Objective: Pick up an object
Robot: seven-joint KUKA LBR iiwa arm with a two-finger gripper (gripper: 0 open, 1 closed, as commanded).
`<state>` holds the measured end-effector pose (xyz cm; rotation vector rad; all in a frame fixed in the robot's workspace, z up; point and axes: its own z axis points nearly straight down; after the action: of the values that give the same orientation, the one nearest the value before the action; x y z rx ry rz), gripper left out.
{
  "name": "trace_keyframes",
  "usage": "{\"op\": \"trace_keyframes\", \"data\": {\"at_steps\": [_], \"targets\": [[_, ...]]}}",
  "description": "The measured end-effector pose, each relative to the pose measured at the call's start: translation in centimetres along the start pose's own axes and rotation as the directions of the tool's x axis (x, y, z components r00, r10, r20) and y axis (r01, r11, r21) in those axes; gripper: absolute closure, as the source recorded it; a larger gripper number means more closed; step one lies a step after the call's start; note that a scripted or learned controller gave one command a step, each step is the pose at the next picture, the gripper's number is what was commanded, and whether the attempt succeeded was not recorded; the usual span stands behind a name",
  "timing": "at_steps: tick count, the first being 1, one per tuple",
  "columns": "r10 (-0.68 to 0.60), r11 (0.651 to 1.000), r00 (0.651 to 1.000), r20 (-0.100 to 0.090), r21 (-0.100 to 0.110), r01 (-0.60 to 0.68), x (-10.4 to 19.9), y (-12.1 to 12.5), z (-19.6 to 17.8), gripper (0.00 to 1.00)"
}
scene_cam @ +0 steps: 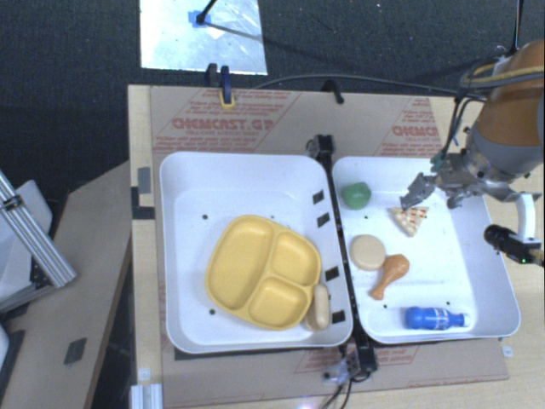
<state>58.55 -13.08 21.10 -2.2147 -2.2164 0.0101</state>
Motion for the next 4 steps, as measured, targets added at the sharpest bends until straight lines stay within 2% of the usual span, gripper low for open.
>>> {"op": "trace_keyframes", "data": {"at_steps": [1, 2, 3, 4], "targets": [[-0.002, 1.0, 1.0, 0.002, -0.012, 0.002, 0.0, 0.3, -0.7, 0.0], [0.0, 1.0, 1.0, 0.001, -0.009, 0.0, -0.3, 0.4, 5.5, 0.0], [-0.001, 1.0, 1.0, 0.001, -0.009, 0.001, -1.0, -0.1, 10.2, 0.0], [-0.001, 1.0, 1.0, 0.001, -0.01, 0.001, -1.0, -0.1, 12.7, 0.0]]}}
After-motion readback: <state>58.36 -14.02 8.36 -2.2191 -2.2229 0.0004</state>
